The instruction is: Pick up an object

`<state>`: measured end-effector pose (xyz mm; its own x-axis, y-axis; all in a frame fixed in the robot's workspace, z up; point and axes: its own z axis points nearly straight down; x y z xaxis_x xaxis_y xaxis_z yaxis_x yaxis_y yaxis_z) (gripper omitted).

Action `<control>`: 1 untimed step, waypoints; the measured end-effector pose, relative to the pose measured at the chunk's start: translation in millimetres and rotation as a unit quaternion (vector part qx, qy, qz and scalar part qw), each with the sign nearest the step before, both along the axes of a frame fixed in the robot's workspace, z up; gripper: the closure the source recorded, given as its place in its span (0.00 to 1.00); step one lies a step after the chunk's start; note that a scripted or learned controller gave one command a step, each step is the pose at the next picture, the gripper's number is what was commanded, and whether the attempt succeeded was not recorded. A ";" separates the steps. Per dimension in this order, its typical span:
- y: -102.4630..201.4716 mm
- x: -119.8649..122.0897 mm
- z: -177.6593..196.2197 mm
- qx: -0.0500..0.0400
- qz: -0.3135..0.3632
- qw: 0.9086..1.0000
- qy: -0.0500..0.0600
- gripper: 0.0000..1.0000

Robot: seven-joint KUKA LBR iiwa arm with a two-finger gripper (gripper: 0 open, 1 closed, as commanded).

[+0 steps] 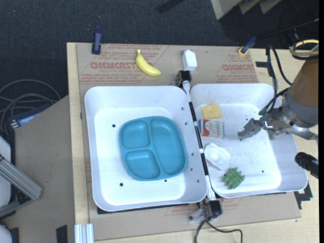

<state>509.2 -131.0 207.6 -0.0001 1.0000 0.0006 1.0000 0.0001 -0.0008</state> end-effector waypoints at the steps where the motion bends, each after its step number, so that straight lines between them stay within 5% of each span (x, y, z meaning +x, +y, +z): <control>1: 30.6 43.1 -123.1 0.000 0.000 1.000 -0.001 0.00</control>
<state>552.3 -100.4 84.5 -0.0011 1.0000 0.0001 1.0000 0.0011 0.0009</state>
